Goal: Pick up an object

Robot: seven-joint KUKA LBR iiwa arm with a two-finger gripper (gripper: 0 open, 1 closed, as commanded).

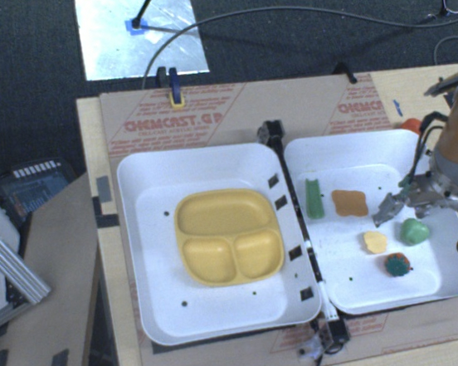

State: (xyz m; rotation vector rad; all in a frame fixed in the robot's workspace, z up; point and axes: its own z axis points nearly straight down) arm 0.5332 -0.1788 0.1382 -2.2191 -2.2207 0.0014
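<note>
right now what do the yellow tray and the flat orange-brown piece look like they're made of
Yellow tray: probably moulded plastic, matte to slightly glossy, judging by its uniform colour and three rounded, pressed-in compartments.
Orange-brown piece: possibly soft plastic or foam toy food; flat, dull, with uneven edges. Too small to be sure.

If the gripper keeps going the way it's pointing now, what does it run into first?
The gripper points toward the view's left, over the right bin. First in that line looks like the orange-brown piece, with the green strip beyond it. Height above the bin is unclear, so it may pass over both.
</note>
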